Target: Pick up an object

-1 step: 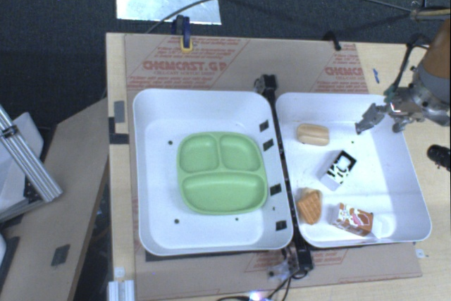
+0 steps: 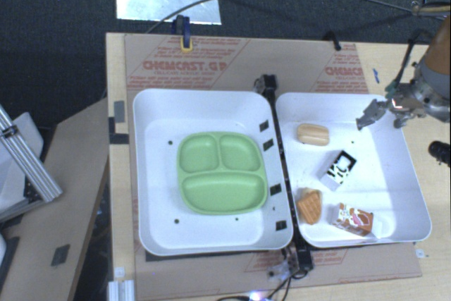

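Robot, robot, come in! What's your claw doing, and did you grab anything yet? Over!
Gripper open, holding nothing, above right bin's far edge. Bread roll closest, untouched. Path clear.

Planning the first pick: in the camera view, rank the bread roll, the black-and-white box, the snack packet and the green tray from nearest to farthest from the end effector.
1. Bread roll, upper left of the right bin, nearest the end effector.
2. Black-and-white box, middle of that bin.
3. Snack packet, its near edge.
4. Green tray, left bin.
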